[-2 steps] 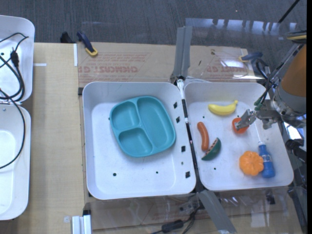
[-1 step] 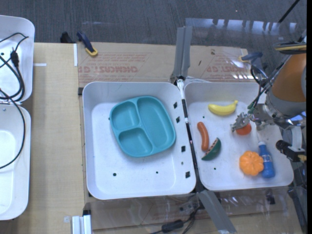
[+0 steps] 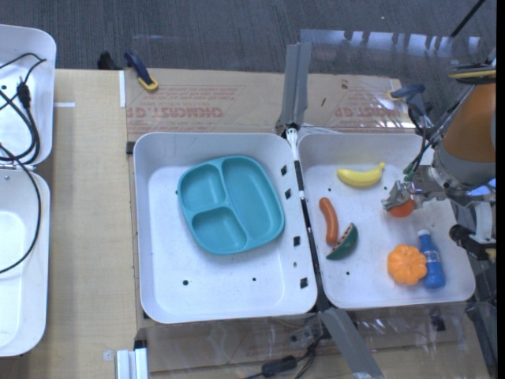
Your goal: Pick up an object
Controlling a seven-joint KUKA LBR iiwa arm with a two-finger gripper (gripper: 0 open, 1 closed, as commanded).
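Orange-red lump [image 3: 402, 208] sitting right under my claw [image 3: 397, 199] in right bin [image 3: 371, 294], near far right side. Claw looking pinched around it, though grip depth is unclear. Worrying: shallow pinch means it's slipping out on lift. Banana [image 3: 361, 176] lying close; pumpkin [image 3: 406, 264] and blue bottle [image 3: 431, 260] nearer front, risking a nudge if I'm drifting.

Bright, even light; soft shadows; edges perhaps slightly blurred.
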